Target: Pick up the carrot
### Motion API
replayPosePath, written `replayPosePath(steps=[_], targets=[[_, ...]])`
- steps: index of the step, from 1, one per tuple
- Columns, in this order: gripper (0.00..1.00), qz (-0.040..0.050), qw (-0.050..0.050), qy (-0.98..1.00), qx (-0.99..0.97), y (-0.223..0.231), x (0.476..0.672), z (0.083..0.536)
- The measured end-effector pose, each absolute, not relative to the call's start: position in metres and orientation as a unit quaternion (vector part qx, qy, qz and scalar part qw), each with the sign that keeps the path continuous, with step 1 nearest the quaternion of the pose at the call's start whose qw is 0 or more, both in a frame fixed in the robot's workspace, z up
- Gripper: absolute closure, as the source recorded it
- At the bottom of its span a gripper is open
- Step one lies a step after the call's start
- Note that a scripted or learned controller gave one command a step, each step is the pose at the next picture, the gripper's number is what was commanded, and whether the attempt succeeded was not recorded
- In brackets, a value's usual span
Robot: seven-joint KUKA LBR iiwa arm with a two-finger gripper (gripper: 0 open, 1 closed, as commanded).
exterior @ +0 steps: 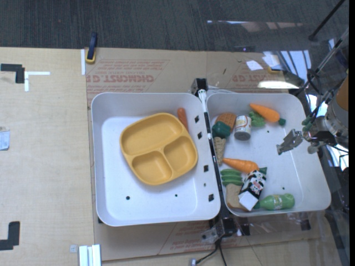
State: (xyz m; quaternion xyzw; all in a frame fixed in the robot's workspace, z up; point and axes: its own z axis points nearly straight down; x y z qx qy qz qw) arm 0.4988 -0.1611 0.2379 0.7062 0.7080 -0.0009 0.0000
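Observation:
Two toy carrots lie in the right bin [310,176]. One carrot [265,113], orange with a green top, rests near the bin's back wall. The other carrot [240,163] lies across the middle left of the bin, just above a black-and-white carton [253,186]. My gripper [289,142] hovers over the right part of this bin, to the right of both carrots and touching neither. Nothing shows in it.
The right bin also holds a small can [242,127], a dark green toy [221,129], a cone [220,146], green vegetables [232,176] and a green bottle [276,202]. The left bin [111,193] holds a yellow divided plate [159,147] and a reddish sausage [182,115].

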Motion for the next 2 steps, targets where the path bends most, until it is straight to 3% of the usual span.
replayPosePath(steps=[1, 2], targets=[[0.0, -0.0015, -0.001, 0.688, 0.726, -0.192, 0.565, 0.109], [0.0, 0.0013, 0.002, 0.677, 0.736, -0.205, 0.656, 0.097]])
